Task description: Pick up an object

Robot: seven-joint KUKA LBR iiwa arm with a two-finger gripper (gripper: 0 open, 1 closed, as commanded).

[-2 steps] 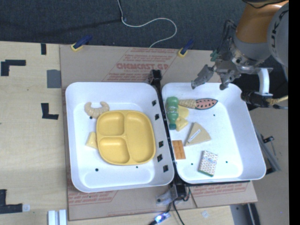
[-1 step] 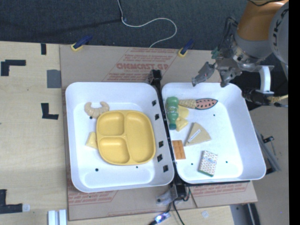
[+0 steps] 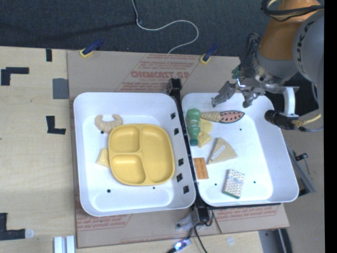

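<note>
Arm enters from upper right of frame; end effector (image 3: 236,95) sits over the upper edge of the right bin (image 3: 274,157), fingers spread apart, nothing between them.

Right bin contents:
- green bottle (image 3: 193,124) lying along the left wall, upper part
- slice-shaped piece with red face and dark seeds (image 3: 229,116) just below the end effector, not touching it
- pale yellow wedge (image 3: 222,152) near bin centre
- small yellow piece (image 3: 204,139) just beside the bottle
- orange rectangular block (image 3: 200,168) at lower left of the bin
- patterned small box (image 3: 234,183) toward the lower edge

Left bin (image 3: 89,141) contents:
- yellow divided plate (image 3: 141,154), three compartments, centre of bin
- tan curved piece (image 3: 107,122) touching the plate's upper left rim
- yellow triangular piece (image 3: 102,157) partly under the plate's left edge

Both bins rest on cardboard sheet (image 3: 152,73) on the tabletop (image 3: 31,141). White cable (image 3: 168,26) loops across the dark area at top.
</note>
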